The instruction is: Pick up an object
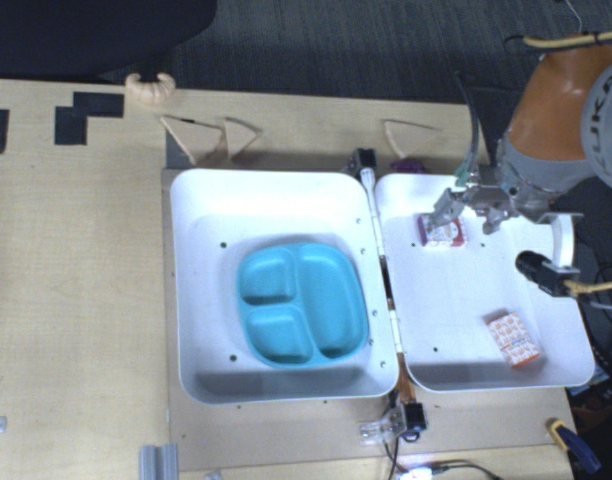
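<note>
In the right bin [456,368] my gripper [468,214] hangs over the far part, its two fingers spread open. A small red and white packet [440,231] lies on the bin floor just below the left fingertip [445,211]; it is not between the fingers. An orange and white patterned block [513,338] lies flat near the bin's front right corner, well away from the gripper. The grey arm with its orange band [546,108] comes in from the upper right.
The left bin [196,268] holds a blue divided plate [302,302]. A black and white fitting [546,266] juts over the right bin's right rim. A small purple thing [411,166] sits behind the right bin. A ridge [381,268] separates the bins.
</note>
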Robot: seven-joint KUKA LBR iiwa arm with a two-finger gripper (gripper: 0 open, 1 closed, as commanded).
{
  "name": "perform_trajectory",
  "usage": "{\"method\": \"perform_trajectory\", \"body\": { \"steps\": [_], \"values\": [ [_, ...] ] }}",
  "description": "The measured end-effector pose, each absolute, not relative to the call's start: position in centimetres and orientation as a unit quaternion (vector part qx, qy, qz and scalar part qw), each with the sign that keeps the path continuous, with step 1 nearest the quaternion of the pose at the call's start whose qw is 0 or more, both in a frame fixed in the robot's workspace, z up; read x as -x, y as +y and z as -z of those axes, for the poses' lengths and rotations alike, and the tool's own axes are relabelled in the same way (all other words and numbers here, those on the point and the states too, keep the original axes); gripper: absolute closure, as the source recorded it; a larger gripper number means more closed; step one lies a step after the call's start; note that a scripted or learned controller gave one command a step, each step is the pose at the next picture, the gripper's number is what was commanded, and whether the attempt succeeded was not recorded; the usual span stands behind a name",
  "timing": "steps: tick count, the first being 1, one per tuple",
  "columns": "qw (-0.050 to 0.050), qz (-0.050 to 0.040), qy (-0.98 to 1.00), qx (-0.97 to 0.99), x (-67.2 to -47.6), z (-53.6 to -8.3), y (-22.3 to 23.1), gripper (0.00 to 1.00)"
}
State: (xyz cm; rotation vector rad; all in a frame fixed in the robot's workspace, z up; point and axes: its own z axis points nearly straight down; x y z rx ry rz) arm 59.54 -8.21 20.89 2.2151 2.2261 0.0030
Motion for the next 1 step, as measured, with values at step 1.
{"method": "perform_trajectory", "body": {
  "steps": [1],
  "values": [
    [0.000,0.0001,0.708,-0.706,-59.75,-12.16,-13.64,0.00]
  ]
}}
